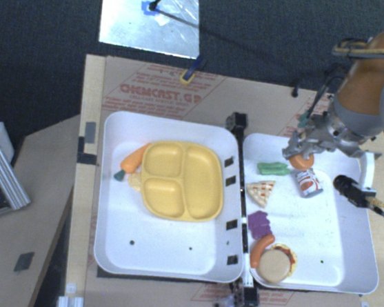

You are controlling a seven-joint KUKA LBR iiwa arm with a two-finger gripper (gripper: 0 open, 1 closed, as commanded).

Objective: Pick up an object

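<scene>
Cardboard covers the counter (158, 89) under two bins. Left white bin (158, 260) holds a yellow divided plastic tray (178, 180) beside an orange toy carrot (134, 157). Over the right white bin (344, 272), the gripper (301, 156) is closed around a small orange toy (303, 161), above a green bean pod (272, 169).

The gripper (301, 154) hovered at the right bin's (344, 272) upper edge, over an orange item (302, 161); a yellow tray (178, 180) sat in the left bin (166, 254).
</scene>
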